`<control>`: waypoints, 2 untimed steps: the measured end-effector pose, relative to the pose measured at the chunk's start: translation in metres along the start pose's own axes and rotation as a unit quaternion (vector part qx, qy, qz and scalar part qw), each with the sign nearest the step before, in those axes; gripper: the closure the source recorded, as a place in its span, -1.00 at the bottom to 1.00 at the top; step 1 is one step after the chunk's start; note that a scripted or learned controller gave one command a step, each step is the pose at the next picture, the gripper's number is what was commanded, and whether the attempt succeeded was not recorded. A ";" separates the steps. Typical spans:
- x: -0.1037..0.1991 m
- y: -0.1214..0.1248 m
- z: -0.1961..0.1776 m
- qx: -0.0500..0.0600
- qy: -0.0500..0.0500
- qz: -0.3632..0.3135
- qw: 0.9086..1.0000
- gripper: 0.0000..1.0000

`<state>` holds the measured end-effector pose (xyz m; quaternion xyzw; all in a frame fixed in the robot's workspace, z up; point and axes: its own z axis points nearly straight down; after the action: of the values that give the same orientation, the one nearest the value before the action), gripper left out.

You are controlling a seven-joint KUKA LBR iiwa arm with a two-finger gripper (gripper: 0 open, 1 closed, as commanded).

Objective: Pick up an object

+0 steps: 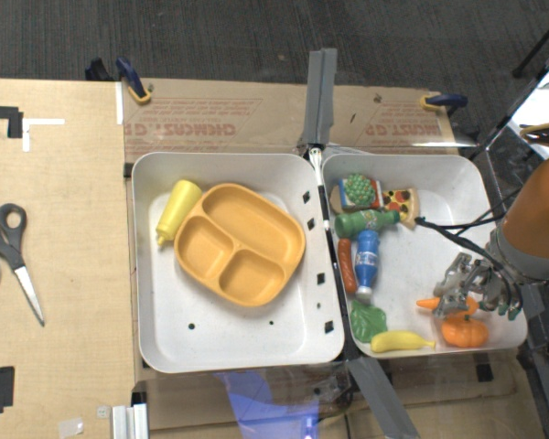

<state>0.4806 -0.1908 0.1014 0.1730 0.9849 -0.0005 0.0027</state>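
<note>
The pincer (464,293) is seen low in the right bin (457,170), toward its 4 o'clock corner, reached in from 3 o'clock by the grey arm with its orange band (538,216). Whether it is spread or pressed together cannot be told, as the metal parts are too small and cluttered. Nothing can be made out as gripped. Just beneath the pincer, at 6 o'clock of it, an orange round fruit (464,333) is found on the bin floor, and a small orange carrot-like piece (428,305) lies just at its 9 o'clock. A black cable (448,231) is run from the arm across the bin toward 10 o'clock.

Further out, a yellow banana (401,341) and a green leafy piece (367,319) are placed along the bin's lower edge. Toward 9 o'clock a blue bottle (367,261) and a red sausage (347,263) lie side by side, with a green bottle (366,221) across their tops. A green packet (359,191) and a pizza slice (399,199) are set at the upper left.

In the left bin (165,337) a yellow divided plate (240,243) is laid, with a yellow bottle (177,210) touching its 10 o'clock edge. On the desk (55,199), at far 9 o'clock, scissors (15,254) are rested
</note>
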 end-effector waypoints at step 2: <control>0.017 0.094 -0.047 0.001 0.003 0.161 0.987 1.00</control>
<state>0.4961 -0.0960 0.1487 0.3294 0.9442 -0.0002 -0.0005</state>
